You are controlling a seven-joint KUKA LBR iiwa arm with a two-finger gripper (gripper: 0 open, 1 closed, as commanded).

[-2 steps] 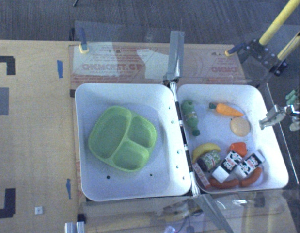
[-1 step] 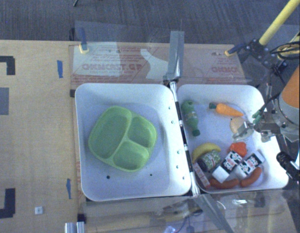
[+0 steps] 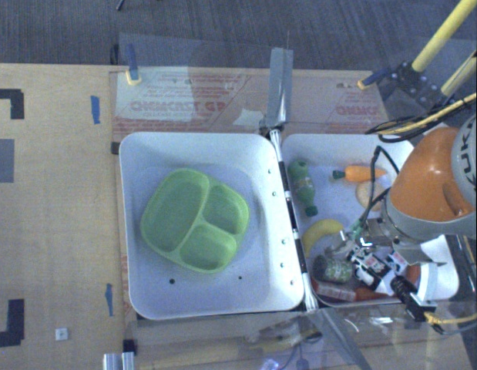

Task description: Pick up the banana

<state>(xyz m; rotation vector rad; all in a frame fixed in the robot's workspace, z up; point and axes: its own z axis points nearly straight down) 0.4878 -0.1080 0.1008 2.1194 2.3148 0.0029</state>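
- Two white bins: left bin [image 3: 134, 230] has one green divided plate [image 3: 195, 219].
- Right bin [image 3: 330, 146]: one banana [image 3: 321, 232], one green bottle [image 3: 303, 185], one carrot [image 3: 360, 173].
- Gripper [image 3: 354, 254] grip: cannot tell.
- Cardboard [image 3: 176, 106] print unreadable.

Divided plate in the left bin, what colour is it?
Light green, plain; the plate shows clearly in the camera view.

Red lettering on the cardboard [image 3: 223, 102] behind the bins is too blurred to read, and "UK", cut off at the picture's edge, stands on the arm [image 3: 435, 179].
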